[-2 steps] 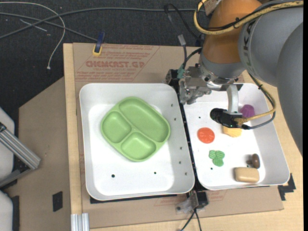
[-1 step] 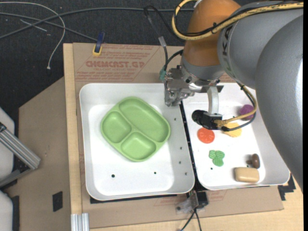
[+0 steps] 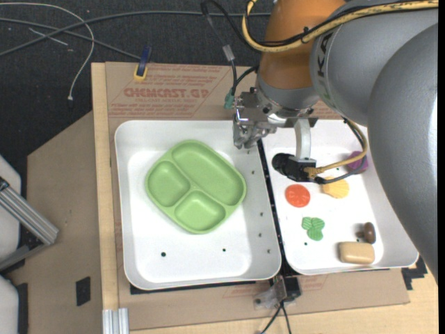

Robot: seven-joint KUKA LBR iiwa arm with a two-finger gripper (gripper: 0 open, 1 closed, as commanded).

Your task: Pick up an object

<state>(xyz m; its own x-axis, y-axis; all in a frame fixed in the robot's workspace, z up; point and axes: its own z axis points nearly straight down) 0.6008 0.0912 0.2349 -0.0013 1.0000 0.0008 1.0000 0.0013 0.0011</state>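
I see the tool above the left bin's far right corner, beside the green tray; finger state indiscernible.

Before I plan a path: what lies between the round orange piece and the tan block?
The small green leafy piece lies between the round orange piece and the tan block, in the camera view.

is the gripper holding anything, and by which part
Cannot be told: the gripper hangs over the left bin's far right corner, with nothing visible between its tips.
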